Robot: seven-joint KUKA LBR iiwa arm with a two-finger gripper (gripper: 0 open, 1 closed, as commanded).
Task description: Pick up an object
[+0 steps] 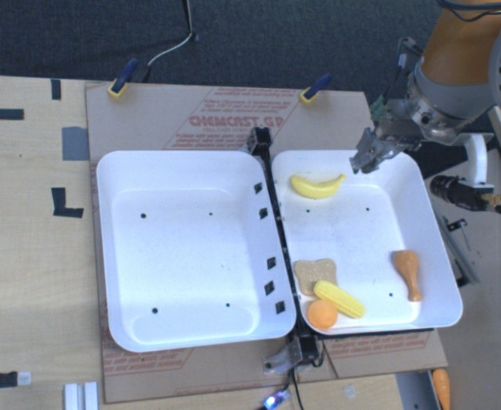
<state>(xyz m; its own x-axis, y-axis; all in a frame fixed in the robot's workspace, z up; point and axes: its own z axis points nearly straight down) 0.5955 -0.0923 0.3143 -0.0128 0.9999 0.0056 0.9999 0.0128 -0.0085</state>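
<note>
So right now my hand (pixel 365 162) is hovering over the far edge of the right bin (pixel 434 229), nothing in it. It's dark and small from this angle, and honestly I can't tell how the hand is set.

Closest target is the banana (pixel 317 185), lying flat near the far-left corner of that bin, just beside the hand and a bit toward the divider. That's the one I'd go for. My plan: shift left until I'm centred over the fat middle of it, turn the wrist so the hand closes across the narrow width rather than along the curve, then come straight down. It sits apart from the bin wall, so there should be room on both sides, but I'd watch the divider side. Judging from the shape, a grab near a tapered tip would probably slip off.

Count for the right bin: one banana, one drumstick (pixel 408 272) by the right wall, one toast (pixel 314 272), one corn (pixel 339 299) and one orange (pixel 322 314), those last three bunched together at the near-left corner and touching, so a worse pick. Two bins total on the desk (pixel 28 229); the left bin (pixel 182 246) has no items.
</note>
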